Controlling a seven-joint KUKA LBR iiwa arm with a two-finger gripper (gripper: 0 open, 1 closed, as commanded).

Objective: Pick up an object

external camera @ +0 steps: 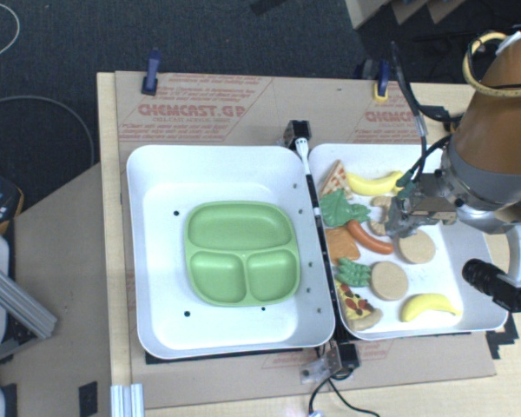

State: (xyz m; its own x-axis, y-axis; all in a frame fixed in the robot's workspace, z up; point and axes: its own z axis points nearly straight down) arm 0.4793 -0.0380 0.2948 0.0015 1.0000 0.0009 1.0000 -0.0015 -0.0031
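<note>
The right bin [478, 320] holds several toy foods: a pizza slice [333, 179], a yellow banana [373, 183], green leafy pieces [340, 208], an orange sausage [370, 236], two tan round cookies [388, 280], a second banana [429, 306] and another pizza piece [358, 306]. My gripper [398, 224] hangs low over the middle of this bin, right beside the sausage's right end and a tan cookie [417, 248]. Nothing shows between its fingers.
The left bin [156, 189] carries a green divided plate [241, 252]. The grey and orange arm [495, 129] covers the right bin's far right side. Clamps [151, 73] sit at the board's back edge. A black rail [311, 189] divides the bins.
</note>
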